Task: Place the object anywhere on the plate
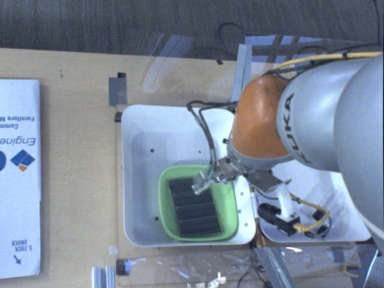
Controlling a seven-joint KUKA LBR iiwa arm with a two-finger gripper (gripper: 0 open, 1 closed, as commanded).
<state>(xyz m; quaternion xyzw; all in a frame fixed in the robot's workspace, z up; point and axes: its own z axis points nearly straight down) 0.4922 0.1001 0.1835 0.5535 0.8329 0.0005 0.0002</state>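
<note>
Two shallow white bins are seen side by side on the wooden surface [78, 161]; the left bin [138, 179] contains a green plate [227, 204], on which a dark ribbed rectangular object [193, 209] lies flat; the end effector [203, 183] is positioned over the plate's upper right part, just above the object's top end; its state cannot be told, and nothing is seen pinched; the right bin [318, 191] is largely covered by the grey arm [336, 119]; a white printed box [19, 179] lies at the surface's left edge.

Robotics lab: KUKA arm [312, 113], bins [138, 179], cables [207, 125].
</note>
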